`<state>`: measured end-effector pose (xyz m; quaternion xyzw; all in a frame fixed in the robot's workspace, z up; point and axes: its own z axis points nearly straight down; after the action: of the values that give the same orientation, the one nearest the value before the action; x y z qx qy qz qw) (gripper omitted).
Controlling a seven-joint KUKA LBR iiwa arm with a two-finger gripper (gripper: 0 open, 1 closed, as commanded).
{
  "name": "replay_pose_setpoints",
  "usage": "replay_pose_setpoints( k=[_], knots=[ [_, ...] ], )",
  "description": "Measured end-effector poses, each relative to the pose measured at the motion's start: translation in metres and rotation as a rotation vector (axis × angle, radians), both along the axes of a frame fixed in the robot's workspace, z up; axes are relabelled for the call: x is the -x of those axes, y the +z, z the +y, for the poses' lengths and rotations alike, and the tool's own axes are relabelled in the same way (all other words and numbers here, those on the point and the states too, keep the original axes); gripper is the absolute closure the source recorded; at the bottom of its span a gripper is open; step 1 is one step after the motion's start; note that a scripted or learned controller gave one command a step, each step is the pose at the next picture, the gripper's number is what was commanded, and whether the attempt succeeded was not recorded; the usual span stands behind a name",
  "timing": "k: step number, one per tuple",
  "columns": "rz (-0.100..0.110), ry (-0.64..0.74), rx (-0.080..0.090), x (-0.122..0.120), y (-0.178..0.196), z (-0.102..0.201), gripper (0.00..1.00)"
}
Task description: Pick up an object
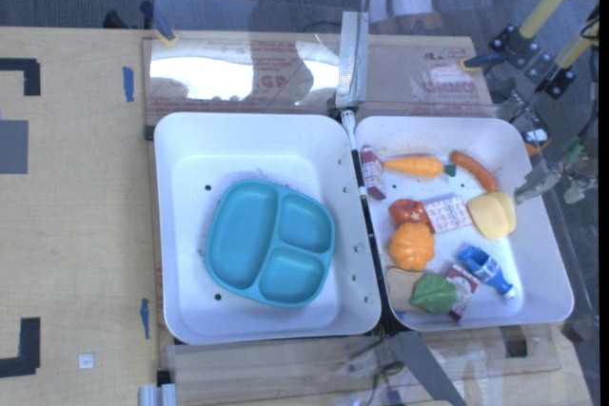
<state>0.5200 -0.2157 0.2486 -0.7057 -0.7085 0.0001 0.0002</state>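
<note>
Where the end effector (533, 187) hangs beside the yellow lemon (493, 215), its opening cannot be told.

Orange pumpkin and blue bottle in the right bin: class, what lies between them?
In the camera view, bare white bin floor lies between the orange pumpkin and the blue bottle.
</note>
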Motion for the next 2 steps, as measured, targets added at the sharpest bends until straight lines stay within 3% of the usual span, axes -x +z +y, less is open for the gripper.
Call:
replay_pose_setpoints(
  k=[1,2],
  knots=[
    [0.009,0.021,-0.005,0.043,-0.111,-0.006,0.0],
    [-0.005,0.168,0.001,0.005,-0.161,0.059,0.0]
  ],
)
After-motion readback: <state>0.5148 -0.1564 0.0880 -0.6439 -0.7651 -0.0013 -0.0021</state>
